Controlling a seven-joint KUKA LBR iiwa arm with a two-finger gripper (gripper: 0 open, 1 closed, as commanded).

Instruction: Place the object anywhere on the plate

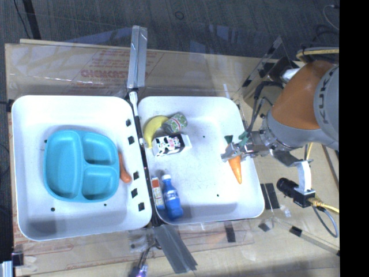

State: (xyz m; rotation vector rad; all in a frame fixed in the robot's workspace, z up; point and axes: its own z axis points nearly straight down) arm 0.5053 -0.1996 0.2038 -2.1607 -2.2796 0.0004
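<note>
Hanging point-down over the right bin near its right wall, an orange carrot is clamped at its top between the fingers of the gripper. It is held clear of the floor, presumably for carrying to the blue plate in the left bin, well apart, where a second carrot is seen beside the plate's right edge.

The end effector pinches a toy carrot over the right bin. The blue plate sits in the left bin.

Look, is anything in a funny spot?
An orange carrot-like thing lies wedged beside the blue plate in the left bin, not on it. Another carrot hangs under the gripper in the right bin.
</note>
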